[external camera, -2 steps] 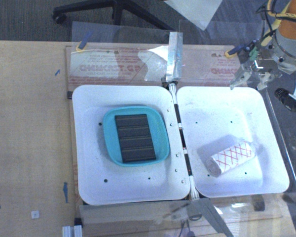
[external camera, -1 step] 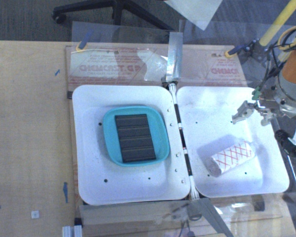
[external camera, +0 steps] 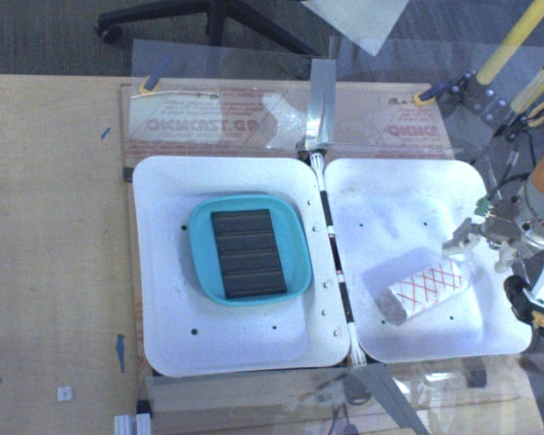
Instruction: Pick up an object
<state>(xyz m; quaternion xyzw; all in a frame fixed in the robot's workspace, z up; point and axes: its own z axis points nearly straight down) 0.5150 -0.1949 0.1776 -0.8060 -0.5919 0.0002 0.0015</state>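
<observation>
- Cylinder [external camera: 424, 293], red-latticed, lies on its side just below-left of the pincer [external camera: 479, 243], unheld.
- Pincer's grip state: I cannot tell; it seems poised for descent.

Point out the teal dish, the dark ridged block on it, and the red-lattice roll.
teal dish [external camera: 202, 243]: camera view, bare left rim.
dark ridged block [external camera: 248, 253]: camera view, middle of its top.
red-lattice roll [external camera: 428, 290]: camera view, mid-length of its patterned side.
</observation>
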